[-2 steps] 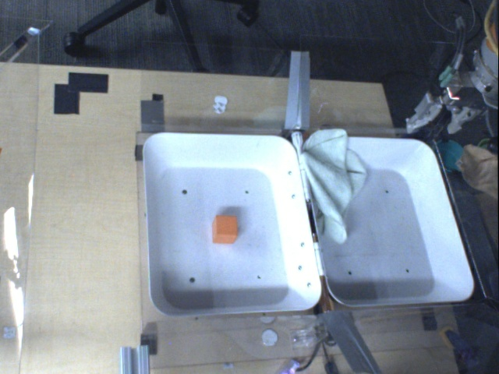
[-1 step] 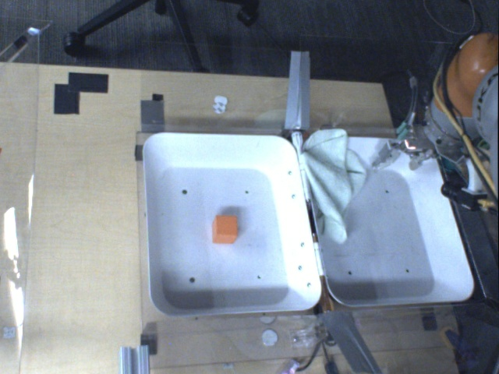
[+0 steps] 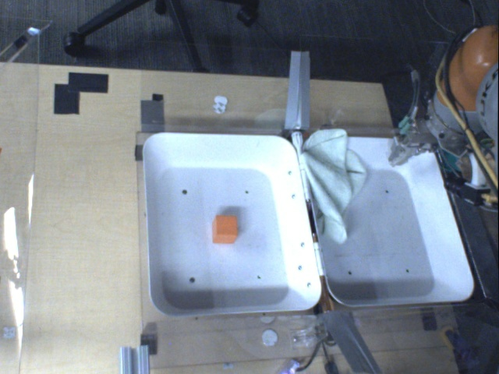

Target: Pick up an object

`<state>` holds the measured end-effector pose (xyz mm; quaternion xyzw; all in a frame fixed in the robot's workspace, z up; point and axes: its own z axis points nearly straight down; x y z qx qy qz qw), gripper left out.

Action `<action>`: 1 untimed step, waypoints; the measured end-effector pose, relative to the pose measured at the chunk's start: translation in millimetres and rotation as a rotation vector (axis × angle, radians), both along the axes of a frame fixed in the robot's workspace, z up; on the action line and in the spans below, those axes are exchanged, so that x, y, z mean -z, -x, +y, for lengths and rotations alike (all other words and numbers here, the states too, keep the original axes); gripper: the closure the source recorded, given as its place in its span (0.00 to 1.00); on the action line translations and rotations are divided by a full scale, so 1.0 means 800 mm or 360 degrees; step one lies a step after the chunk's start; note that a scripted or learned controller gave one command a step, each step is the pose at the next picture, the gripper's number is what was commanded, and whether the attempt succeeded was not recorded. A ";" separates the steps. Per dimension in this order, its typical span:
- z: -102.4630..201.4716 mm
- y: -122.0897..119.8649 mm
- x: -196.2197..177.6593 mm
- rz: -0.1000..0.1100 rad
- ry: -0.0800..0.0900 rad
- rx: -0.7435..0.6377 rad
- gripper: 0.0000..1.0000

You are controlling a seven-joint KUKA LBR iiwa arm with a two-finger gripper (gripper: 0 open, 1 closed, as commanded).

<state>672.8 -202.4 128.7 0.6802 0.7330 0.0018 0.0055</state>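
Cube (image 3: 225, 229), small and orange, sits in left bin (image 3: 168, 170); tool (image 3: 407, 145) state unclear.

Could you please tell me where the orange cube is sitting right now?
The orange cube lies near the middle of the left bin, apart from the pale cloth draped over the divide into the right bin.

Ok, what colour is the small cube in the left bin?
Orange. The cube sits near the middle of the left bin, clearest in the camera view.
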 end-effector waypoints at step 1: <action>0.068 0.020 -0.128 0.0005 -0.0007 0.0209 1.00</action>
